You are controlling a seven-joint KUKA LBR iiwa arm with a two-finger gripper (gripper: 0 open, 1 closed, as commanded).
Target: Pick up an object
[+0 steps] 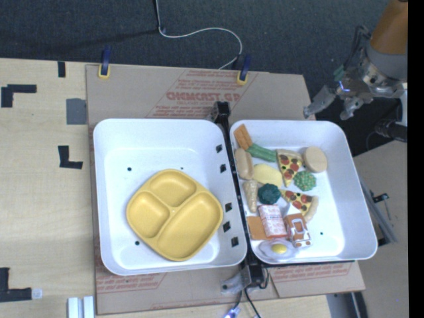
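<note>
Here, largest first:
- Left bin [109,177]: holds a yellow divided tray [173,213], lying flat toward its near side.
- Right bin [341,197]: toy food crowds its left half, including a pizza slice [289,166], green broccoli [305,179], a fried egg [279,248] at the near edge and a carrot [242,136] at the far corner.
- Gripper [329,102]: above the right bin's far right corner, jaws apart, holding nothing.
</note>
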